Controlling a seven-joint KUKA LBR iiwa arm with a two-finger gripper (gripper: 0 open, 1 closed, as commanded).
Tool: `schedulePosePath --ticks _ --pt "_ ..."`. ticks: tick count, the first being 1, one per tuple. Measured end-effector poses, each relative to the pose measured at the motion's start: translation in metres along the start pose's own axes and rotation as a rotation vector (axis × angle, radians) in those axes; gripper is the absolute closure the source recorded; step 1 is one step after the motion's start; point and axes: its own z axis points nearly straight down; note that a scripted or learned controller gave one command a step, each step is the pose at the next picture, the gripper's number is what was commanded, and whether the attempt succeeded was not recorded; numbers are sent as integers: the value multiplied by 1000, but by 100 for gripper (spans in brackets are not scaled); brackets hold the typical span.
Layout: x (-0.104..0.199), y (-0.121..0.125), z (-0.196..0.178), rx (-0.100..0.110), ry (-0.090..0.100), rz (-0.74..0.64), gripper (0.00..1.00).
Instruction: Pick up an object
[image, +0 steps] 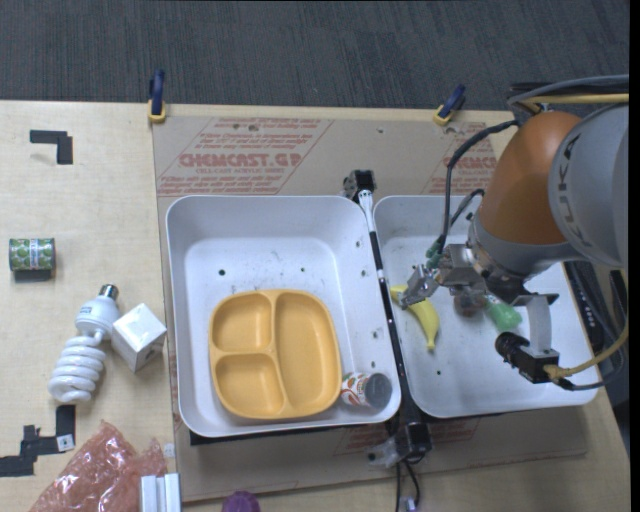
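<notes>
Arm (560, 190) reaches in from the right, wrist bent down over the right bin (560, 400). Pincer (418, 287) sits low at the banana's (427, 322) upper end; can't tell its opening or whether it grips anything. Banana is yellow, curved, lying in the right bin near the divider; a green object (504, 316) lies beside. Left bin (190, 300) holds a yellow sectioned plastic tray (274, 352) and a small can (366, 390). Light wood worktop (90, 200), spiral bulb (82, 350) at left.

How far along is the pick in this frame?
Done: the gripper is down in the right bin, at the upper end of the banana. In hand: nothing visibly; the banana lies on the bin floor. Left: grasping and lifting it.
</notes>
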Motion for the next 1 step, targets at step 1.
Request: schedulePosePath --ticks 1 --pt "-71 35 32 0 -1 1 0"
